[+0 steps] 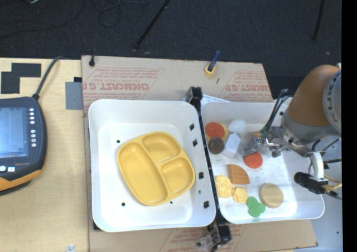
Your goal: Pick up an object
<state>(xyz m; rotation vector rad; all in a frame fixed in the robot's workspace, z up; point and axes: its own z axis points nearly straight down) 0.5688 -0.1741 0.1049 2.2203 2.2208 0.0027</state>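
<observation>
The right bin (304,203) holds several toy foods. Among them are a red round piece (254,160), an orange-red tomato (215,130), a brown ball (216,145), a white lump (237,126), a pale block (231,145), a waffle-like wedge (238,174), yellow pieces (223,185), a green piece (255,207) and a tan disc (271,195). My gripper (254,145) reaches in from the right and hangs low, just above the red round piece and beside the pale block. I see nothing clearly held in it.
The left bin (106,134) carries a yellow divided plate (155,167). A black divider (202,150) runs between the bins. A handheld control pendant (17,136) lies on the bench at far left. The arm's grey and orange body (312,106) overhangs the right bin's edge.
</observation>
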